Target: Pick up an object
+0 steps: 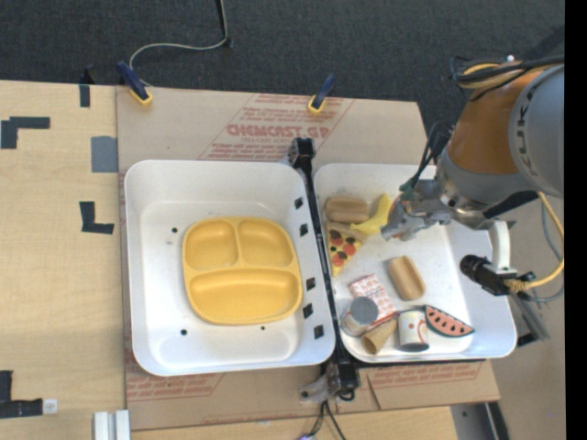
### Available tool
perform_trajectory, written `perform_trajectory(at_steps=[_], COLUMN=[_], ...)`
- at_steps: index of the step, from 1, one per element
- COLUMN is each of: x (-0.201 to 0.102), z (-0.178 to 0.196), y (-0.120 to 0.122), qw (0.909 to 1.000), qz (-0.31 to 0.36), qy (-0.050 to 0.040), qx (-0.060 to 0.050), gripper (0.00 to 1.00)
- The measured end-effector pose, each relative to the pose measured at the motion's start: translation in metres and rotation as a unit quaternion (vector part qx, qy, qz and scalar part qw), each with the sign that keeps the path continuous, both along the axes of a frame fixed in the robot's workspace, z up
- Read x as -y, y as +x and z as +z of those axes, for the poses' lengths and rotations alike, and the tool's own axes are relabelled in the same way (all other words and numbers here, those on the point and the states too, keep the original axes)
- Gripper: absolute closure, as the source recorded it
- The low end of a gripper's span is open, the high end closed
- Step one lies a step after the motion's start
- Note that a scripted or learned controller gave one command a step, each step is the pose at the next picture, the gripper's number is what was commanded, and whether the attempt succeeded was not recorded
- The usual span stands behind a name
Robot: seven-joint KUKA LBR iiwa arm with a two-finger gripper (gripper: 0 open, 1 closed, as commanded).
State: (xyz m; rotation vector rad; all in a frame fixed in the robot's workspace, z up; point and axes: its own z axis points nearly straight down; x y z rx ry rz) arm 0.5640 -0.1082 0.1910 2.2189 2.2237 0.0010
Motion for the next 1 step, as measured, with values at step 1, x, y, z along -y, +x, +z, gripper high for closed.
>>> perform_trajectory(at_steps=[1], x=[-0.0275], z=[0.0464], y=[-0.0575], qw=[1.0], qz=[0.0], qy=[0.0004], qx=[-0.001], gripper=[1.0])
